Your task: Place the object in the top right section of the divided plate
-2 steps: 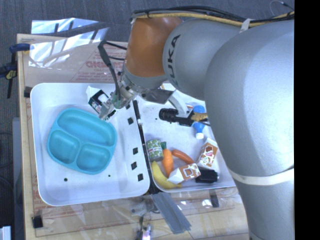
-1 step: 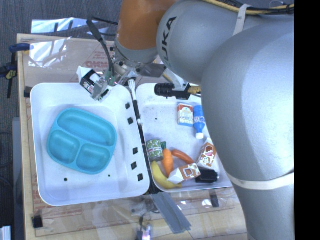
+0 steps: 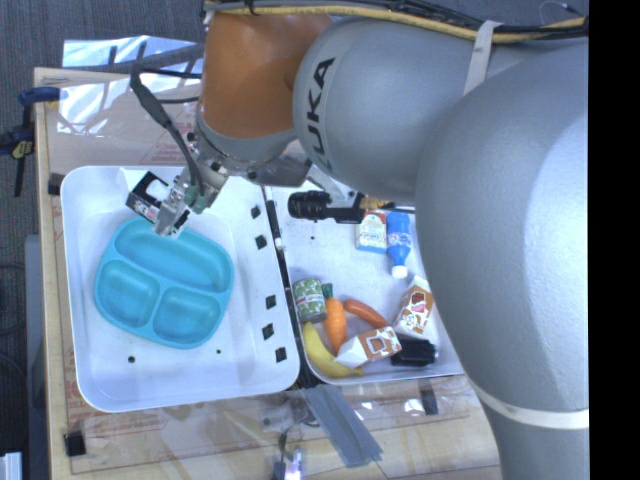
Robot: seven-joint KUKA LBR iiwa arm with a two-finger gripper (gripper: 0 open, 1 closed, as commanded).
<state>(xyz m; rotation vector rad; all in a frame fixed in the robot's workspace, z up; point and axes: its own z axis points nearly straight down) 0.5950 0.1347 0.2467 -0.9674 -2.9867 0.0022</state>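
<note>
Bench w/ two white bins: gripper (image 3: 172, 211) over blue plate (image 3: 165, 283) top edge in left bin (image 3: 90, 368), claw state can't tell, no obj visibly held, so center over top-right section, go low before release.

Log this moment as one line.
tool over upper edge of blue divided plate | left bin | fingers unclear | plate sections bare | food items in right bin

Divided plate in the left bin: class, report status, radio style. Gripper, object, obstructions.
Gripper at the blue divided plate's top edge, left bin. Nothing seen between fingers. Banana, carrot, cartons in right bin. Plate sections unobstructed.
</note>
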